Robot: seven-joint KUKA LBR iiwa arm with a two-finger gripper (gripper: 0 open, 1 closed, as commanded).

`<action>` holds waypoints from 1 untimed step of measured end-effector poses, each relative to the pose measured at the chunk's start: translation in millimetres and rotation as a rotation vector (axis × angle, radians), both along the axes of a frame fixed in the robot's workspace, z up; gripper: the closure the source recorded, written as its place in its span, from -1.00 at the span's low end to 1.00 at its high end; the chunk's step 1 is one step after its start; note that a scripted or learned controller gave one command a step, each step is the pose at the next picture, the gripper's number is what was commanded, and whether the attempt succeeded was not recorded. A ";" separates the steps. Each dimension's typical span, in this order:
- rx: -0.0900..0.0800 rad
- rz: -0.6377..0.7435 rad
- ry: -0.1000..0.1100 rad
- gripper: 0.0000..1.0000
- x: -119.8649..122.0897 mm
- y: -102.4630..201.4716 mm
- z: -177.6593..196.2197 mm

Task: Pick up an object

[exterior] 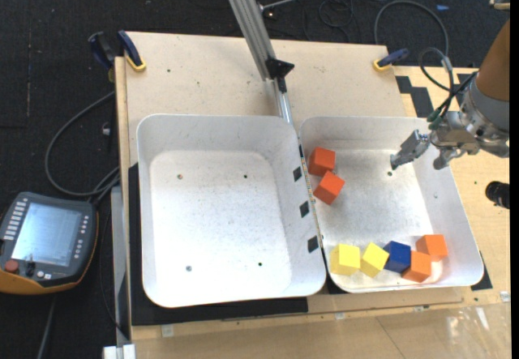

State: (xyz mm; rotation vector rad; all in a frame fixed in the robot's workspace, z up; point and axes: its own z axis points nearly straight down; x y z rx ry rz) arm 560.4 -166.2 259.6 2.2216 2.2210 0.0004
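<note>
Orange blocks: four, two (323,160) (328,186) lay at the right bin's left side, two (433,246) (419,266) at its near right corner.
Yellow blocks: two (347,258) (375,258).
Blue blocks: one (397,255).
White bins: two (158,187) (454,211).

You see the two-finger gripper (422,152), fingers spread, above the right shallow white bin (454,211), apart from two orange cubes (325,174).
</note>
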 end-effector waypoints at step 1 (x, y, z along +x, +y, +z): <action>-0.005 0.004 -0.010 -1.00 32.3 -13.7 108.9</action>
